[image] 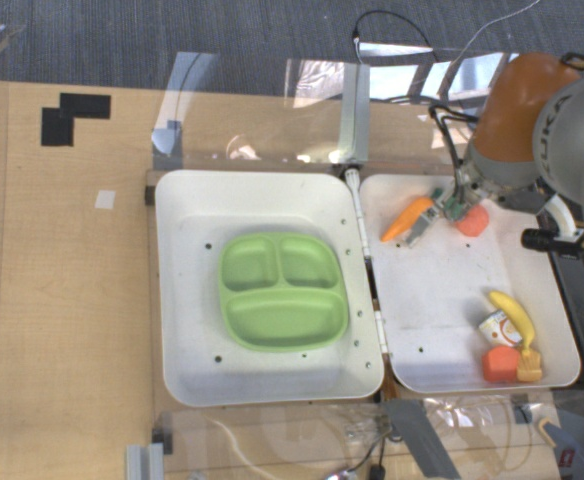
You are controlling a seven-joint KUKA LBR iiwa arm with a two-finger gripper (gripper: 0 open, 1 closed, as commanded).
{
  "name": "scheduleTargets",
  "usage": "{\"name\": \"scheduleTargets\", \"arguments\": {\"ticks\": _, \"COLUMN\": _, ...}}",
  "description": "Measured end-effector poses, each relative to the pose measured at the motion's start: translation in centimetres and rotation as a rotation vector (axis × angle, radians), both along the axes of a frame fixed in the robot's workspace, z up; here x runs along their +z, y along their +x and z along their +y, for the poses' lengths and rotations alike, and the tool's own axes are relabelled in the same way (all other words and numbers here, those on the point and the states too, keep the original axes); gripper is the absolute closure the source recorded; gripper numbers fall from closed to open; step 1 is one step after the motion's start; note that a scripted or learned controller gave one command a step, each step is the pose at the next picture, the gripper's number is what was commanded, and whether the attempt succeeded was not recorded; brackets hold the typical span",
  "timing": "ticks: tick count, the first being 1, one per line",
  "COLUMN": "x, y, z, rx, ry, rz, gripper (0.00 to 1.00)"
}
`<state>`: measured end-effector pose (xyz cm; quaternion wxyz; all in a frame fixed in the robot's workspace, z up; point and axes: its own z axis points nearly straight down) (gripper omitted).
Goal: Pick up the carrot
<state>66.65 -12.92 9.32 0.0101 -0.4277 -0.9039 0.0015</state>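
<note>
camera view, looking down on the bench: two shallow white bins sit side by side, the left bin and the right bin, their inner edges touching along a grey divider.

in the left bin, a green divided plate lies flat near the middle, two small compartments on the far side and one long one on the near side.

over to the right bin now. the carrot lies in the far left part of that bin, tilted, its orange body pointing down toward the divider. the gripper is right at the carrot's upper end, low in the bin, touching or just about touching it; the tips are small and dark here and i cannot tell whether they are spread or closed, or whether the carrot sits between them.

just beside the gripper, on its right, there's a small round orange-red fruit, looks like a tomato. the arm comes in from the right, orange band above the wrist, grey body behind it.

near corner of the right bin: a yellow banana, a small white carton tucked against it, and an orange-red block just below, all clustered close together, well apart from the carrot.
</note>
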Motion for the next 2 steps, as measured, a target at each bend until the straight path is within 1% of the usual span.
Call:
{"name": "scheduleTargets", "arguments": {"ticks": 1, "x": 1.2, "y": 0.5, "z": 0.1, "rx": 0.001, "ry": -0.002, "rz": -0.018, "gripper": 1.0}}
{"name": "scheduleTargets", "arguments": {"ticks": 2, "x": 8.3, "y": -5.6, "z": -0.3, "rx": 0.113, "ry": -0.005, "rz": -0.026, "gripper": 1.0}}
